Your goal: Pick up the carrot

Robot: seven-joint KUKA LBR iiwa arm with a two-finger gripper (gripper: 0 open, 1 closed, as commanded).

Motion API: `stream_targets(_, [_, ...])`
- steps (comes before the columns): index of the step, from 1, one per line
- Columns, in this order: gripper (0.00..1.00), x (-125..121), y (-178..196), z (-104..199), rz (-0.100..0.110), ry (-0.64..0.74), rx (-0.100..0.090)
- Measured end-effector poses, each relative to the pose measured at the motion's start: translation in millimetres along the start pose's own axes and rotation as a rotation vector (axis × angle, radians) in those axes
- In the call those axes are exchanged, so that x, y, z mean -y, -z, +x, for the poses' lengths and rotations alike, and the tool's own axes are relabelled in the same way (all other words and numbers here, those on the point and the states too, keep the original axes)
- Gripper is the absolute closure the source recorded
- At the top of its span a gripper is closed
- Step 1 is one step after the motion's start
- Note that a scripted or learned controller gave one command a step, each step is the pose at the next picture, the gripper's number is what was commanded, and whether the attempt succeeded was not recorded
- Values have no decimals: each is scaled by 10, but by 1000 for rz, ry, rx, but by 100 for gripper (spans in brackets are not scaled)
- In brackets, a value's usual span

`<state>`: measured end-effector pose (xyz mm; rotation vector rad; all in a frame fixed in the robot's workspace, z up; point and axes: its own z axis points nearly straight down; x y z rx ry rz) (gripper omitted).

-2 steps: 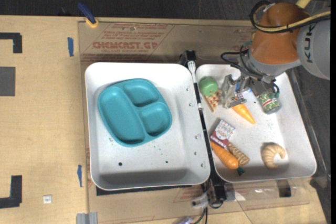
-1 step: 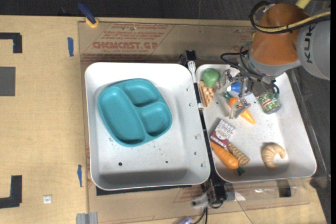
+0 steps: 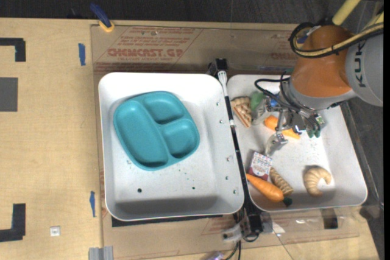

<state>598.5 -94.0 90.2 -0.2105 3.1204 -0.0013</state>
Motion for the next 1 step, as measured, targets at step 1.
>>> stream_targets(1, [100, -3, 143, -47, 2, 1, 14])
